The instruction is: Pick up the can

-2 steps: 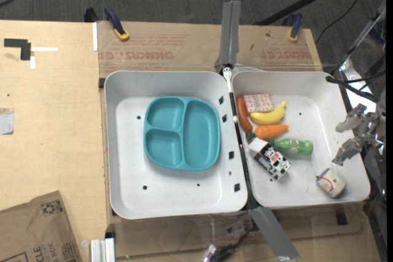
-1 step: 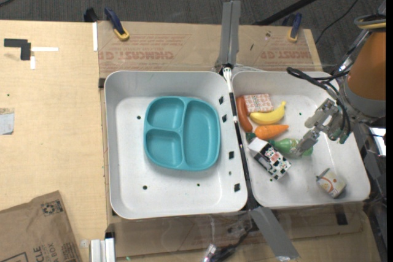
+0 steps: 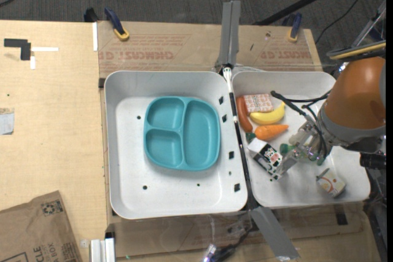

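Note:
A small whitish can (image 3: 330,183) with a coloured label lies on its side near the front right corner of the right bin (image 3: 295,193). My gripper (image 3: 290,159) reaches in from the right under the orange wrist band and hangs low over the bin's middle. It sits to the left of the can and apart from it. Its tip is next to a black-and-white packet (image 3: 268,157).
The right bin also holds a yellow banana (image 3: 270,115), an orange carrot (image 3: 271,131), a red sausage (image 3: 244,115), a pink box (image 3: 256,100) and a small green piece (image 3: 285,148). A teal divided plate (image 3: 183,133) lies in the left bin (image 3: 123,193).

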Controlling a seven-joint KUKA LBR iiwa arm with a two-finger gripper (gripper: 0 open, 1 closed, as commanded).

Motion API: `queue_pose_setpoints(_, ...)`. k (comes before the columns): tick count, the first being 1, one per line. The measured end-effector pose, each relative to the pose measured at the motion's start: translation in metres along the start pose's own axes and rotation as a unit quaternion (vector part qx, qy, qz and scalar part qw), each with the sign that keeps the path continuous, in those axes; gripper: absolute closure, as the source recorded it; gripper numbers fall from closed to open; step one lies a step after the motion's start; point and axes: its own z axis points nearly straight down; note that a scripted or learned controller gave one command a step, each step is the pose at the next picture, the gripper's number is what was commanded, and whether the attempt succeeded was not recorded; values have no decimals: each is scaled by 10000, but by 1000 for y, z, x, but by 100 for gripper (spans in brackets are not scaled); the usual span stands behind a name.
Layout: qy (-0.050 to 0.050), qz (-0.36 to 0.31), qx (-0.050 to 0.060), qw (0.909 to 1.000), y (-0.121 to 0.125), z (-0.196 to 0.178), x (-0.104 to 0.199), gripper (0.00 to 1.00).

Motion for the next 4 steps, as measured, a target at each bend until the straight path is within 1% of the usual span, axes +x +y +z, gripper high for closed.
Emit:
queue_pose_setpoints(1, 67, 242, 46, 9997, -50, -110, -56, 0)
queue_pose_setpoints(2, 83, 219, 49, 9997, -93, -25, -34, 0)
queue_pose_setpoints(3, 62, -558, 36, 9984, -91, -178, -38, 0)
queue_pose_setpoints(4, 90, -898, 35, 9959, -79, -3, -23, 0)
